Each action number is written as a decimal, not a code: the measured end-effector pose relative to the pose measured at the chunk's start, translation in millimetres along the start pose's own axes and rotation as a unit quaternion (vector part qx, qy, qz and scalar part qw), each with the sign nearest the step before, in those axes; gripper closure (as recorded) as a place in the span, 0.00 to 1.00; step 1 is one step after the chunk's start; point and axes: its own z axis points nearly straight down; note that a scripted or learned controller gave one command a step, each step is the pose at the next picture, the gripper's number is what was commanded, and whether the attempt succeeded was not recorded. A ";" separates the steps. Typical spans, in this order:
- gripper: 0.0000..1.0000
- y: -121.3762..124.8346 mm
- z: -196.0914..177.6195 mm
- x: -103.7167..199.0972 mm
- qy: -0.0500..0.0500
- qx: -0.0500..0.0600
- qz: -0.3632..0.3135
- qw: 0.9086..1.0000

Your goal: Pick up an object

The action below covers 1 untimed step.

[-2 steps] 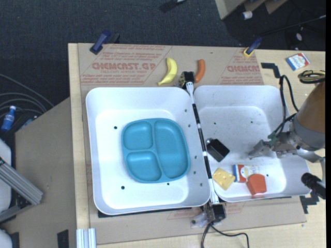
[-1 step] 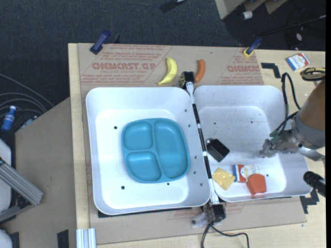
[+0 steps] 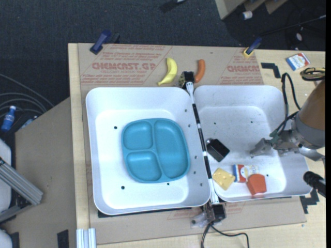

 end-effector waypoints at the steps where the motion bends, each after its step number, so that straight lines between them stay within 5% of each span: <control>1: 0.00 -20.5 25.0 7.3 -0.002 -0.006 -0.001 1.000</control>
